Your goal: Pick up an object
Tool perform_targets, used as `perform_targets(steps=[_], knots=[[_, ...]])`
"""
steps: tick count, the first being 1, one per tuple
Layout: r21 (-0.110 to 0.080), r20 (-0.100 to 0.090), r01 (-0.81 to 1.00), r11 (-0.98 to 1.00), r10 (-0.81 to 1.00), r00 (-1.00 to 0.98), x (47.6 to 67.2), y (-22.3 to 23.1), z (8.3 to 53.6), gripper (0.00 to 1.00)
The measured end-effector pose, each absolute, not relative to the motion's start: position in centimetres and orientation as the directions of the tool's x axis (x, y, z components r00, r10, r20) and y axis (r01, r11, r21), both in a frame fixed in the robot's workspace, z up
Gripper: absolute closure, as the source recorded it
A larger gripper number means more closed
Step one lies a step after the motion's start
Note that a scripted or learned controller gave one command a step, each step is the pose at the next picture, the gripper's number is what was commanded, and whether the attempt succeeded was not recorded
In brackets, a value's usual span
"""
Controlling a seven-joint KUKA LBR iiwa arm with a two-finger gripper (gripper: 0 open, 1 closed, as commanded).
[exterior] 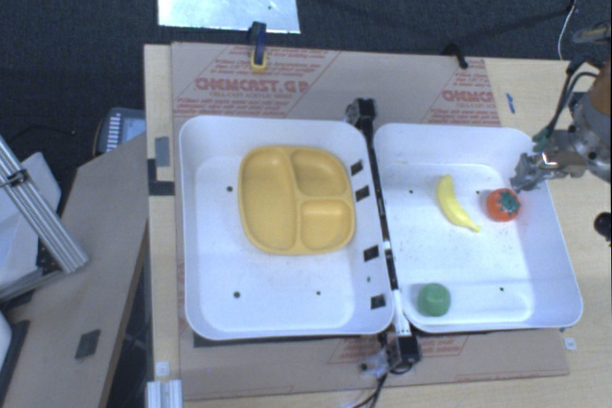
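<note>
— Starting nearest: what's in the right bin (550, 296)?
— Green cup (433, 299) at its near-left corner; farther in, banana (456, 203) mid-bin, tomato (502, 204) by the right wall.
— And the gripper (529, 173)?
— Just above the tomato; fingers' state, cannot tell. Yellow tray (295, 199) fills the left bin (206, 301)

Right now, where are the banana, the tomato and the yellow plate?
banana (457, 204): camera view, middle of its curved body.
tomato (500, 205): camera view, its red centre.
yellow plate (264, 201): camera view, floor of its large compartment.
</note>
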State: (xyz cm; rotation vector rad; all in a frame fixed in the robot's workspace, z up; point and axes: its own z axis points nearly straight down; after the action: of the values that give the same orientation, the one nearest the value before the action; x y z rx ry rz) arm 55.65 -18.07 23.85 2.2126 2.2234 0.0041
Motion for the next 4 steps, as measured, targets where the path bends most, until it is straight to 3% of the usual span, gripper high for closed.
perform_targets(steps=[1,4], knots=[[0.003,0.001,1.0,0.01,1.0,-0.01,56.2,-12.3,24.7,1.0],[0.001,0.002,1.0,0.01,1.0,-0.01,56.5,3.8,21.2,1.0]])
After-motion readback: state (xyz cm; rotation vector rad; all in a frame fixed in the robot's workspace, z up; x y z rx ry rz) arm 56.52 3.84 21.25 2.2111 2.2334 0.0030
